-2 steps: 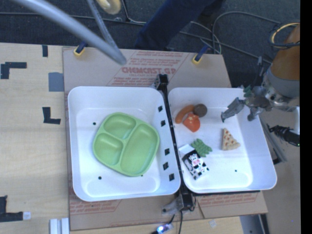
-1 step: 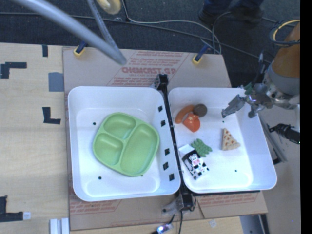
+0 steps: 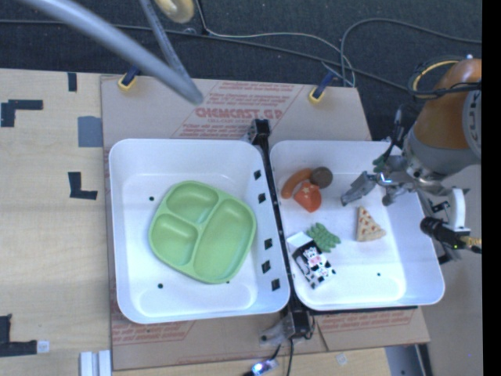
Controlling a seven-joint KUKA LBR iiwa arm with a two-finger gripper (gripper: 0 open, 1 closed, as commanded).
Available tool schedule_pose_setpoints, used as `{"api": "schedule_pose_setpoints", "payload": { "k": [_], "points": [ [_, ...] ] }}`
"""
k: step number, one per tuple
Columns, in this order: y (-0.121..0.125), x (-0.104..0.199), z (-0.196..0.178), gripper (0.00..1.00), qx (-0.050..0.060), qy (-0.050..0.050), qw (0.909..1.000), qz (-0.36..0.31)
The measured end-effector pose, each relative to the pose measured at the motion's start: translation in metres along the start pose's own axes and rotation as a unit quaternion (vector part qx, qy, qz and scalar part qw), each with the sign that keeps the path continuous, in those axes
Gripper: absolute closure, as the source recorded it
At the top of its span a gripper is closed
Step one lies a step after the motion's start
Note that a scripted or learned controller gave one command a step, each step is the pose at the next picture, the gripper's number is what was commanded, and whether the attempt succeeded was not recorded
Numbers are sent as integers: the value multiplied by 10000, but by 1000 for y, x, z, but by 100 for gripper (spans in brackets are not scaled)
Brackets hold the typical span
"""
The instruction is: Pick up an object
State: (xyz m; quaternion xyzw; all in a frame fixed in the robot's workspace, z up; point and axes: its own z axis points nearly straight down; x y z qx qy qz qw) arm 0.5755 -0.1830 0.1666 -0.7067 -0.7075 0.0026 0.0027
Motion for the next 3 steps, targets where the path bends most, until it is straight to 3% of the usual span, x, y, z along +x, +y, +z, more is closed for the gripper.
{"api": "schedule_pose_setpoints", "payload": {
  "k": [1, 2, 3],
  "points": [
    [-11, -3, 54, 0, -2, -2, 10000, 4],
    [-10, -3, 82, 0, -50, -21, 10000, -2],
    [-9, -3, 70, 100, -56, -18, 10000, -5]
  ]
}}
